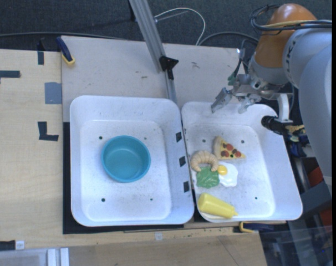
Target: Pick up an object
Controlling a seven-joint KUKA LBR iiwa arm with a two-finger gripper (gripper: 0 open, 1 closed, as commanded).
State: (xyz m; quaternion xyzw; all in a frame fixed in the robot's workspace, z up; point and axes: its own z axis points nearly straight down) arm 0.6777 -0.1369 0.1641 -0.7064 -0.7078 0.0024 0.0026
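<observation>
I logged the scene from the far left edge across. The left bin (79,115) held one item: a blue bowl (126,158), upright, sitting left of centre on the bin floor. A grey pole (151,35) ran down at a slant from the top of the view and ended at the seam between the two bins.

The right bin (279,198) held all the small items, grouped toward its left half. A croissant (204,158) lay near the middle, with a green leaf piece (207,178) touching it just below. A pizza slice (229,149) lay just to the right of the croissant, nearer the far wall. A fried egg (228,174) lay against the leaf piece on its right. A yellow piece (215,205) lay at the near wall, apart from the group.

The gripper (233,103) hung over the far rim of the right bin, well apart from every item. I saw both fingers spread apart with nothing between them. The arm (301,43) filled the upper right.
</observation>
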